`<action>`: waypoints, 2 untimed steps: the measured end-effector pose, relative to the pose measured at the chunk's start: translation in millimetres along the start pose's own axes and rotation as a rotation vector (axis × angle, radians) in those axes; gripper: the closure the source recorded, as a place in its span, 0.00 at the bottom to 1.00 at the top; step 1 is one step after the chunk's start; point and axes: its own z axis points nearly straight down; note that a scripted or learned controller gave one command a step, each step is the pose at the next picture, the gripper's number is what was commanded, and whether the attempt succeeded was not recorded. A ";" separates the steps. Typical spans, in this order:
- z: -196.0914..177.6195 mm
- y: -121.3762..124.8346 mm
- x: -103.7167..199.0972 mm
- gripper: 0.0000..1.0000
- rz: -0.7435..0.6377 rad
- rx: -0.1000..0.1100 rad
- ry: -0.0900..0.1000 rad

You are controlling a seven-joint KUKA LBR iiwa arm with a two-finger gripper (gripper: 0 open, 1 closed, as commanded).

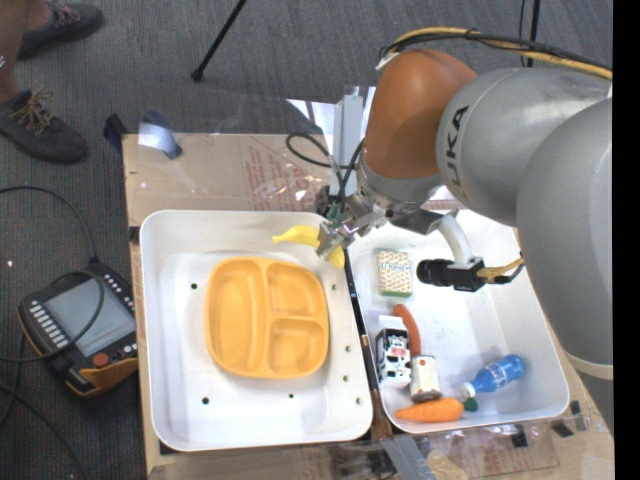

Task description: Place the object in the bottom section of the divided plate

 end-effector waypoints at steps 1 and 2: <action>23.6 -12.1 74.9 1.00 -0.067 0.003 0.001; 10.1 11.2 133.0 1.00 -0.073 0.001 0.000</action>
